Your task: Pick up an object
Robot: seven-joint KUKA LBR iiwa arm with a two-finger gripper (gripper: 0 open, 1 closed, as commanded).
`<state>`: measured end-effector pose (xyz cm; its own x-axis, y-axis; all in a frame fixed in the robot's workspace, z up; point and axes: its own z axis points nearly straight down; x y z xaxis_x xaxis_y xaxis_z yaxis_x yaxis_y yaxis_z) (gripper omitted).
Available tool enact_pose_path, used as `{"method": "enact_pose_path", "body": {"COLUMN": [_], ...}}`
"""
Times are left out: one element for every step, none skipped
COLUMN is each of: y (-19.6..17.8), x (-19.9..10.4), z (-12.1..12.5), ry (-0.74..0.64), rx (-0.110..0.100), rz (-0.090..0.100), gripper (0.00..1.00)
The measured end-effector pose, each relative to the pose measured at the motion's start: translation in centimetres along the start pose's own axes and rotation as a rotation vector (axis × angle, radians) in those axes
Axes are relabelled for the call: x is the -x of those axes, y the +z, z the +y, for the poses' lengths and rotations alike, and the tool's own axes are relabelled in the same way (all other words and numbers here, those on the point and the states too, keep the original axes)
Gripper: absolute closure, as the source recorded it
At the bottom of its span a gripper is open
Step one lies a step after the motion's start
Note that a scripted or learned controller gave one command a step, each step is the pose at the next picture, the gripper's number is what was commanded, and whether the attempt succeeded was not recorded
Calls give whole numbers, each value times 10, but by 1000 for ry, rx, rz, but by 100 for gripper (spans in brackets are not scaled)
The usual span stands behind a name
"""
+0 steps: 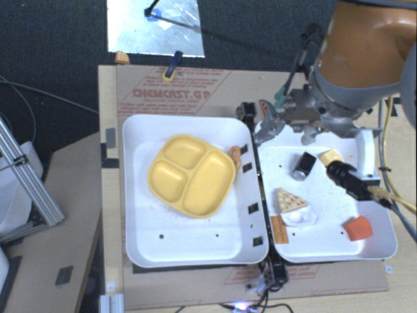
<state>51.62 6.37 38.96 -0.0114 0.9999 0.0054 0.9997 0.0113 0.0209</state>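
Note:
My gripper (287, 126) hangs over the back left corner of the right bin (381, 246), under the big grey and orange wrist. Nothing shows between its fingers. In this bin, just in front of the gripper, lies a small black cylinder (303, 165). Nearer the front are a tan sandwich wedge (291, 201), a white lump (298, 218) touching it, a brown strip (279, 230) by the left wall, and an orange block (357, 228) at the front right. The left bin (140, 240) holds a yellow divided plate (192, 175) and a small orange piece (234, 154) at the plate's right edge.
Both bins rest on a cardboard sheet (176, 93). Behind it a shiny foil sheet (155, 17) lies on the dark floor. A metal frame (26, 181) stands at the left. The arm's bulk covers the right bin's back right corner.

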Motion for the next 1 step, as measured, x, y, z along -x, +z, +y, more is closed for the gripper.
{"method": "enact_pose_path", "body": {"y": [-1], "x": [-47], "z": [-29], "ry": [1], "rx": [-17], "rz": [-3], "gripper": [0]}}
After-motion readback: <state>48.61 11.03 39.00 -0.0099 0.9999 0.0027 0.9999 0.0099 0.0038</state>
